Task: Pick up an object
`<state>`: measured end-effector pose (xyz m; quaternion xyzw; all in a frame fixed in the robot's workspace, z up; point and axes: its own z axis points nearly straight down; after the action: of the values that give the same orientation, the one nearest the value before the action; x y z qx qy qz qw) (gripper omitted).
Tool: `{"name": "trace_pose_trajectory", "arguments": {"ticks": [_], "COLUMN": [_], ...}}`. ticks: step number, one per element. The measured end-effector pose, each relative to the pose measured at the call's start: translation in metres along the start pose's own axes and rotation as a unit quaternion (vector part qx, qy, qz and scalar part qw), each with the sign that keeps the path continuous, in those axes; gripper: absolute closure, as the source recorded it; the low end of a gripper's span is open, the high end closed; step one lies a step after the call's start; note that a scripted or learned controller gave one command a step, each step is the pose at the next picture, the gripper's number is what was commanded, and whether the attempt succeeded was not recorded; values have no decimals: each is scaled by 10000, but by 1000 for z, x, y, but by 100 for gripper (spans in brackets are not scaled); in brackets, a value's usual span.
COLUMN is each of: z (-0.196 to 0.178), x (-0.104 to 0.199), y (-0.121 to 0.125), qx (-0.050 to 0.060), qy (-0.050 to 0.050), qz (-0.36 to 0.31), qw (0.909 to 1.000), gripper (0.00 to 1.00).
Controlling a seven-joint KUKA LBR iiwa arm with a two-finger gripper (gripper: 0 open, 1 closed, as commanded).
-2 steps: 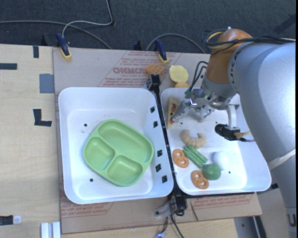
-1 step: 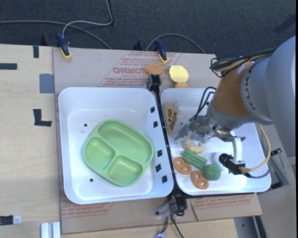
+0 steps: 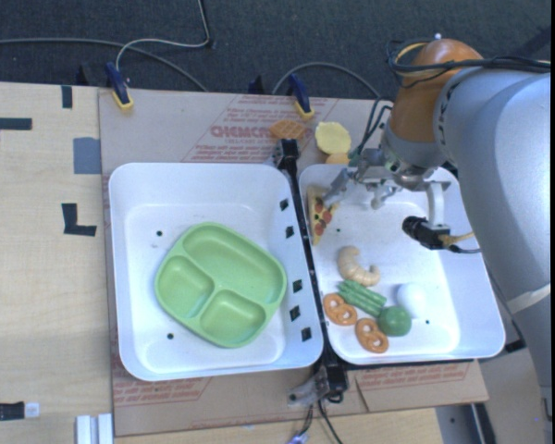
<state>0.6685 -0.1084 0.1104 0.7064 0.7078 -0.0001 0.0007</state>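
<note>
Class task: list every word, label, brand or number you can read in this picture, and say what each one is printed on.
"CHEMCRAFT", roughly, in red on the cardboard above the left bin; the letters are blurred, so the spelling is uncertain.
More red print beside that word and along the cardboard's lower edge: too small and blurred to read.
Black marks on the wooden bench: plain tape shapes, not letters.
The green tray and the toy food carry no readable text.

1. Pale tan shrimp toy [image 3: 358, 265], curled, lying flat mid right bin [image 3: 462, 336].
2. Green bean pod [image 3: 362, 296] at 6 o'clock of it, slanted.
3. Two orange slices [image 3: 339, 309], [image 3: 371, 334], flat, flanking a green ball [image 3: 395, 321].
4. White egg [image 3: 412, 295] at 3 o'clock of the pod.
5. Pizza slice [image 3: 320, 215] against the left wall.
</note>
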Motion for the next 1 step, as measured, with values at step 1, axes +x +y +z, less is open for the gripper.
{"name": "trace_pose_trajectory", "arguments": {"ticks": [1], "z": [9], "x": [2], "y": [1], "qx": [-46], "qy": [-28], "qz": [13], "qw": [10000], "gripper": [0]}}
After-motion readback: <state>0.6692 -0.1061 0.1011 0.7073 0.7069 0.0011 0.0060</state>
